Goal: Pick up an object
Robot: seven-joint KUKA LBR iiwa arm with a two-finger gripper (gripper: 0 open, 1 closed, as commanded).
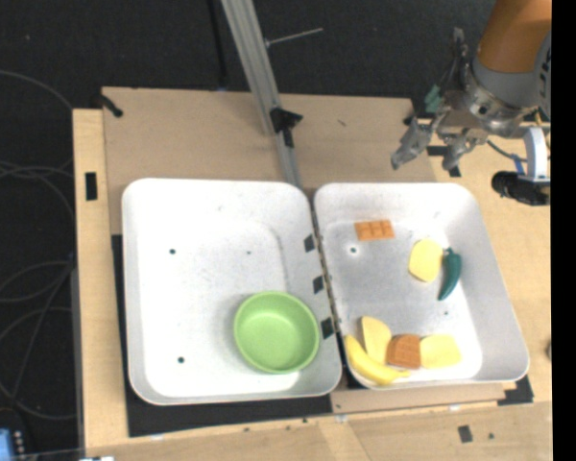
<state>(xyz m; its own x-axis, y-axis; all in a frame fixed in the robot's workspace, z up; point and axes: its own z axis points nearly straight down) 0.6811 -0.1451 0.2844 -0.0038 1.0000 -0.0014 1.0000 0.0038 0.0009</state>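
Hovering at two o'clock, past the right bin's [480, 221] far rim, the gripper [428, 156] hangs with fingers spread, pinching nothing; a green bowl [276, 331] sits in the left bin [173, 219].

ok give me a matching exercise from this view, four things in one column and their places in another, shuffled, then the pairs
Things:
1. green bowl
2. orange waffle piece
3. dark green pepper
4. gripper

Places:
A. far part of the right bin
B. near end of the left bin
C. above the bench, beyond the right bin's far edge
D. right bin, beside a yellow piece

Pairs: 1-B, 2-A, 3-D, 4-C
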